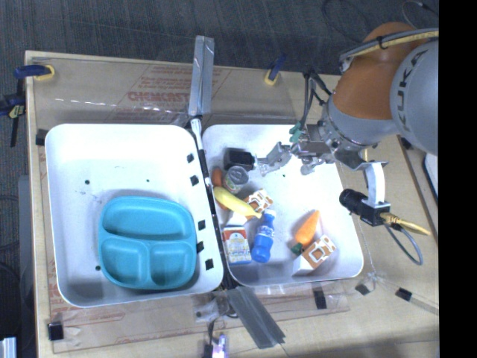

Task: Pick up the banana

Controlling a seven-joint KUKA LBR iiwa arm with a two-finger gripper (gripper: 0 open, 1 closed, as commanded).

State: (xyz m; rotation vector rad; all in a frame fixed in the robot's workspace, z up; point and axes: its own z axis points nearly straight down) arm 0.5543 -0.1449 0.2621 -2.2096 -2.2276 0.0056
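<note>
The yellow banana (230, 201) lies in the right bin (339, 271), close to its left wall, slanting down to the right. Its right end touches a small orange-and-white carton (259, 201). My gripper (289, 162) hangs over the upper middle of the right bin, up and to the right of the banana and apart from it. Its fingers (270, 160) are spread open with nothing between them.
Around the banana are a grey can (237, 176), a black object (238, 157), a blue bottle (262, 237) and a juice carton (237, 245). A carrot (306, 228) and an orange-and-white box (319, 252) lie lower right. The left bin (74, 148) holds a blue compartment tray (149, 241).
</note>
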